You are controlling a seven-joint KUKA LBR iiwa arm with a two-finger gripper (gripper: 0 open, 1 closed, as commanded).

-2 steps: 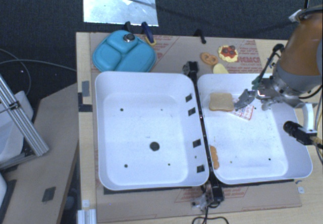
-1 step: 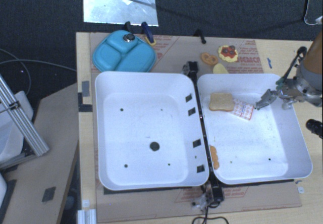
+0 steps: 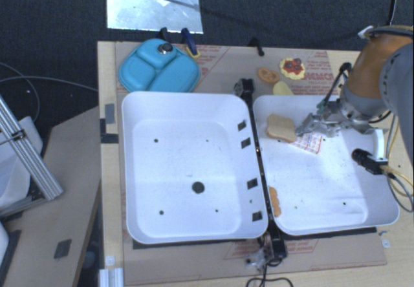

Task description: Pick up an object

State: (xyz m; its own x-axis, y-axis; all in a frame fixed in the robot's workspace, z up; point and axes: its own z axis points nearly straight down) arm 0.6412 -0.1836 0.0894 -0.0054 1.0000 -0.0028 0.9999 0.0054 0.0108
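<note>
In the right bin (image 3: 336, 214) a tan slice of toast (image 3: 279, 128) lies near the far left corner. Just right of it is a small white packet with red print (image 3: 312, 143). My gripper (image 3: 309, 127) reaches in from the right and hangs low over the packet's upper edge, its tip close to the toast's right side. I see nothing held in it. A small orange piece (image 3: 274, 201) rests against the right bin's left wall. A dark round disc (image 3: 198, 187) lies in the middle of the left bin (image 3: 149, 117).
Behind the bins a blue sectioned dish (image 3: 158, 69) sits on the bench, with a toy pizza (image 3: 292, 68), an orange piece (image 3: 267, 75) and a yellow piece (image 3: 282, 89). A black fitting (image 3: 365, 161) with cable hangs over the right bin's right side.
</note>
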